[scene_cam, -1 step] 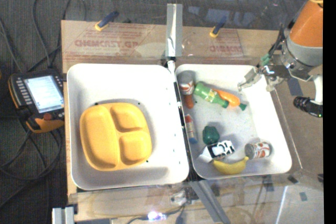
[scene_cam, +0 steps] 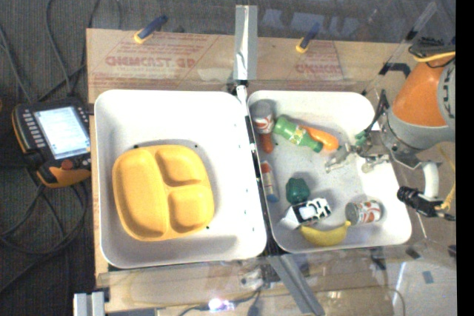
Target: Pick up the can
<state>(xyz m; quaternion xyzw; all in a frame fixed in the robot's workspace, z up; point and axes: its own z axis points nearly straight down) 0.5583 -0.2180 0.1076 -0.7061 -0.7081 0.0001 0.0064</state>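
A can (scene_cam: 364,212) with a red and white label lies on its side near the front right corner of the right bin (scene_cam: 385,233). A second can (scene_cam: 262,119) stands at that bin's back left corner, its silver top showing. My gripper (scene_cam: 337,158) reaches in from the right and hovers over the bin's middle right, its metal fingers pointing left. They look open with nothing between them. It sits behind and a little left of the lying can, apart from it, and just right of the orange carrot (scene_cam: 324,138).
A green bottle (scene_cam: 291,132) lies beside the carrot. A dark green object (scene_cam: 298,189), a black and white item (scene_cam: 312,210) and a banana (scene_cam: 326,234) crowd the bin's front. The left bin (scene_cam: 111,107) holds a yellow divided plate (scene_cam: 163,190).
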